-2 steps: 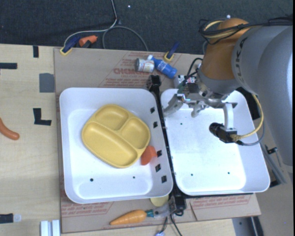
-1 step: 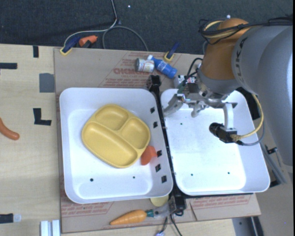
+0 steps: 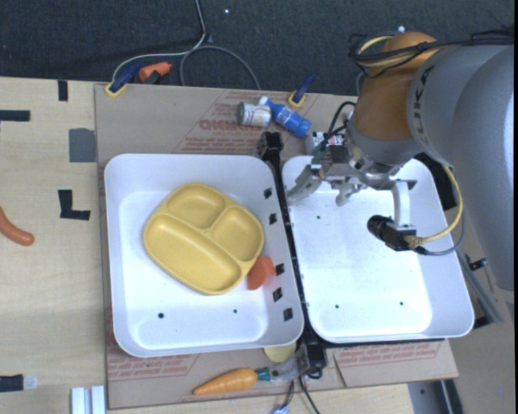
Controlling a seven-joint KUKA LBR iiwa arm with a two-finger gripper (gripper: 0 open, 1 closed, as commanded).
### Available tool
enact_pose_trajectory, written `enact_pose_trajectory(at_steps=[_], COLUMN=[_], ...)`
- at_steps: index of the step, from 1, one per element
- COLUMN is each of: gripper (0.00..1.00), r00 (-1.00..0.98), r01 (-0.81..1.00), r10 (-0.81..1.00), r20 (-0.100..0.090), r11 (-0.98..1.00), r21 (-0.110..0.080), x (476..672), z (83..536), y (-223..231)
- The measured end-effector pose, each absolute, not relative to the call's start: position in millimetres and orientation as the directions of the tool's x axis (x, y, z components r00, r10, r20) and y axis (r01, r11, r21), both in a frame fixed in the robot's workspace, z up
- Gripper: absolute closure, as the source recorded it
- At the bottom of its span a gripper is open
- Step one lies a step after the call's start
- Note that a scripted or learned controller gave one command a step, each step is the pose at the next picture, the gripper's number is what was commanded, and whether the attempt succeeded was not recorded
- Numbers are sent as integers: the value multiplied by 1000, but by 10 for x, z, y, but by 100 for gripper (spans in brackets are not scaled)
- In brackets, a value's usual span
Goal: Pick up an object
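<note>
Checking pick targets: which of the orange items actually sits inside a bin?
The small orange-red piece, in the left bin against the yellow divided plate. The carrot lies on the cardboard below the bins; the sausage lies far left on the bench.

Bench left: orange sausage-shaped toy lying on the pale wood.
Behind bins: blue-and-white bottle on its side on cardboard; orange-handled clamp at the cardboard's corner.
Front edge: orange toy carrot on cardboard.
</note>
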State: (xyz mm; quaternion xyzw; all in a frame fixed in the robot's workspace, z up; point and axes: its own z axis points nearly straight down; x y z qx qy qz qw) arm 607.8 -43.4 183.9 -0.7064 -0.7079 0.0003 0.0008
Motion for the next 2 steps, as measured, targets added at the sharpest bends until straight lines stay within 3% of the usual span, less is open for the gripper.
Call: enact_pose_trajectory(at_steps=[2], gripper=[0], r00=[-2], r01=[1000], r10=[1000], r20=[1], r11=[2], r21=[-2], x=[6078], z=[1839], y=[-434])
